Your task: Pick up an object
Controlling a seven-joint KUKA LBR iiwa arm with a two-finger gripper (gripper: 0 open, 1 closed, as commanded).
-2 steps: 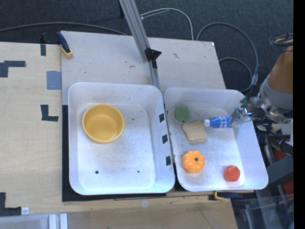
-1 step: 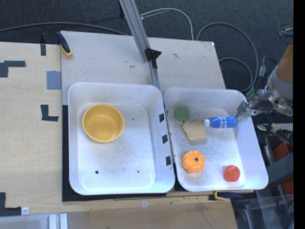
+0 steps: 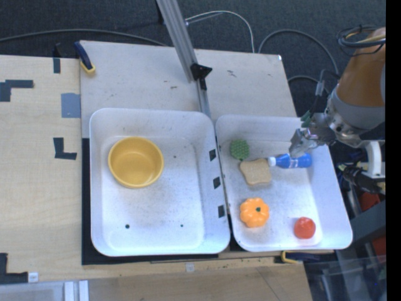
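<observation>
The right bin [image 3: 326, 187] holds a blue bottle [image 3: 292, 162] lying on its side, a tan slice of bread [image 3: 255, 172], a green round piece [image 3: 239, 148], an orange pumpkin [image 3: 254, 212] and a red tomato [image 3: 304, 227]. My gripper [image 3: 299, 144] hangs at the bin's upper right, just above the blue bottle's right end. Nothing shows between its fingers. The arm's orange band [image 3: 364, 74] rises at the right edge.
A yellow bowl [image 3: 135, 162] sits in the left bin [image 3: 100, 199]. A grey metal pole [image 3: 178, 30] slants down to the gap between the bins. Cables loop on the dark floor behind the bench.
</observation>
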